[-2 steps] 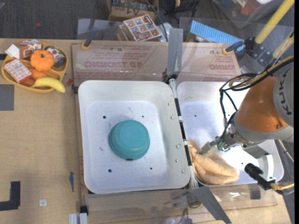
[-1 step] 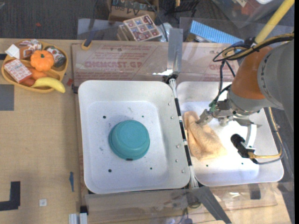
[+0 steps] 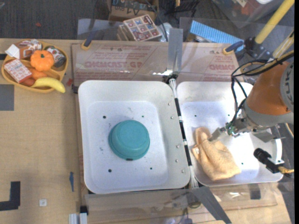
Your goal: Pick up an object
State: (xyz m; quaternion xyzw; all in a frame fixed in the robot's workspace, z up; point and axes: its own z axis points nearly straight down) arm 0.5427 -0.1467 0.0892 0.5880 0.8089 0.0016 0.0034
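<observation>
One fingers [image 3: 216, 135] tip touches the cloth [image 3: 215, 156]; grip unclear.

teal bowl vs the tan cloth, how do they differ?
The teal bowl lies in the left bin; the tan cloth lies in the right bin. The bowl is round, rigid and appears to be upside down; the cloth is crumpled, soft and irregular. The bowl sits alone mid-bin, while the gripper is right at the cloth's upper edge. Both rest on a white bin floor, and neither is lifted.
</observation>
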